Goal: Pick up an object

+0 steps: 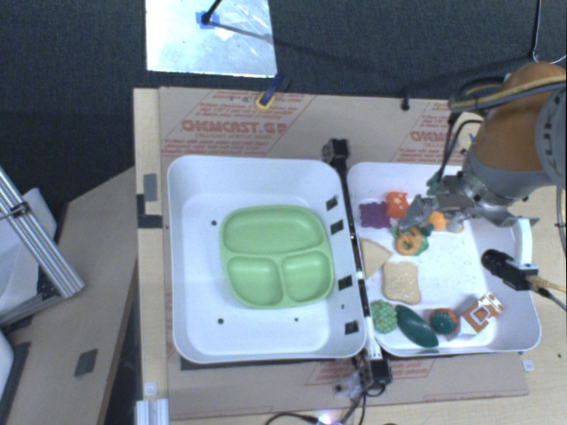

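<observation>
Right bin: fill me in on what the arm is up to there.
The arm has reached in over the right bin, and its pincer sits low over the toy food near the bin's back, right at an orange and green piece. Whether it grips anything can't be told. Bread, purple grapes and other toys lie loose around it. The left bin holds a green divided plate.
</observation>
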`<act>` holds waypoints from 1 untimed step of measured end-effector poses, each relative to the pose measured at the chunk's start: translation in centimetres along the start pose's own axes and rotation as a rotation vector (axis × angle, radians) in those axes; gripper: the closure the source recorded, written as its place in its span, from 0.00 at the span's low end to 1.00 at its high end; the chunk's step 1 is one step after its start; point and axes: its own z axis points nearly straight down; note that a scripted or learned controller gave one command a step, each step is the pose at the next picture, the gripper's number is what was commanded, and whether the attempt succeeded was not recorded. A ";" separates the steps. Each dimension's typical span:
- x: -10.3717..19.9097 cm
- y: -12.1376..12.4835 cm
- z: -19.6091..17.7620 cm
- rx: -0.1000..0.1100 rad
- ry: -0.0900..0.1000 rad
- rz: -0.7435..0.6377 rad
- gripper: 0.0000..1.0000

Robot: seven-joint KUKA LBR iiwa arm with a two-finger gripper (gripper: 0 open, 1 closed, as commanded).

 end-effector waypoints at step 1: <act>0.0 0.3 -0.7 -0.014 -0.002 -0.002 0.00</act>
